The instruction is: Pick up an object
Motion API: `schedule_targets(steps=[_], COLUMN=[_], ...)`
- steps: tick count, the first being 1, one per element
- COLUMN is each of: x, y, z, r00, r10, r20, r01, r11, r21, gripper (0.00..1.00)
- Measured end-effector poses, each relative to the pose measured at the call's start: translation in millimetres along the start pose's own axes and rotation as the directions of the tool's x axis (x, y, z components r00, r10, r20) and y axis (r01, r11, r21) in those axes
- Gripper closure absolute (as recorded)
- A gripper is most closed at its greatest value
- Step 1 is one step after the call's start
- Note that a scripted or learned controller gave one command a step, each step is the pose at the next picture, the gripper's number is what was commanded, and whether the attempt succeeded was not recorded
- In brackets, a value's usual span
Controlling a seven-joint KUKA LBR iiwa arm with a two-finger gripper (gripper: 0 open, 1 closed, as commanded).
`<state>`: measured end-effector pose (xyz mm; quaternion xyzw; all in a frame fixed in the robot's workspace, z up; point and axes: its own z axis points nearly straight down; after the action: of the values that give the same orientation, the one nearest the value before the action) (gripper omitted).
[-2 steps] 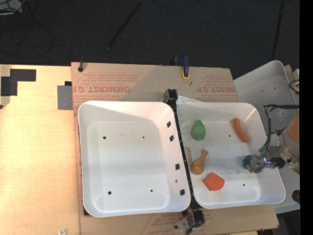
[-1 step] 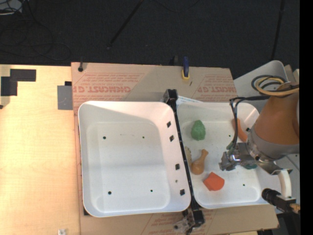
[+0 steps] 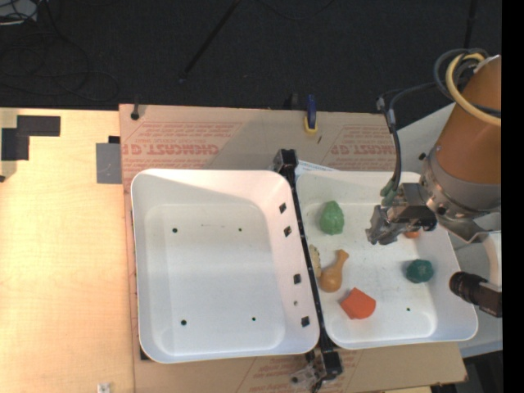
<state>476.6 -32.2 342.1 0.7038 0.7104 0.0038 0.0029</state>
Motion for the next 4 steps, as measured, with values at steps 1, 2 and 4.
schedule_targets(steps=[1, 2, 4], x=[-37.6, 3.9, 57.6], y=[-5.5, -0.3, 1.4], z=[153.3, 8.1, -114.7], r00=[1.000, 1.000, 1.000], r10=[0.014, 0.004, 0.002], r20=[0.000, 0.001, 0.003], r01=[-0.014, -0.004, -0.002], r11=[1.000, 1.000, 1.000], r21=[0.025, 0.002, 0.014], gripper=[1.00, 1.00, 1.00])
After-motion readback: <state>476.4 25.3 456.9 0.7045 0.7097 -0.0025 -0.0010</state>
